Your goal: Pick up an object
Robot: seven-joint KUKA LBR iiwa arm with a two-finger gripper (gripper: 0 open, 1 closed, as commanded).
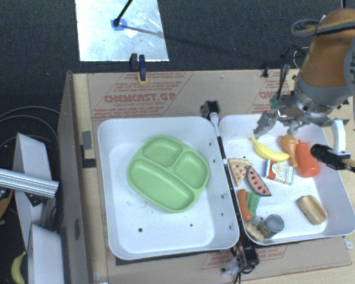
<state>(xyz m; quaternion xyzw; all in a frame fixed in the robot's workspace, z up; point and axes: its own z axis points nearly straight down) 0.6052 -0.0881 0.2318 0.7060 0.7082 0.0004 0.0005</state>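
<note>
The right bin (339, 188) holds several toy foods: a yellow banana (269, 151), an orange-red pepper (301, 156), a pizza slice (239, 167), a watermelon slice (257, 182), a small carton (281, 173), a carrot (246, 205), a tin can (270, 225) and a bread roll (312, 209). My gripper (280, 126) hangs over the bin's far end, just above and behind the banana. Its fingers are spread, open, with nothing between them.
The left bin (120, 232) holds a green divided plate (167, 172). A ridge (226, 177) separates the two bins. A black part (328, 155) sticks out from the arm over the right bin's right side. Cardboard (162, 88) lies under both bins.
</note>
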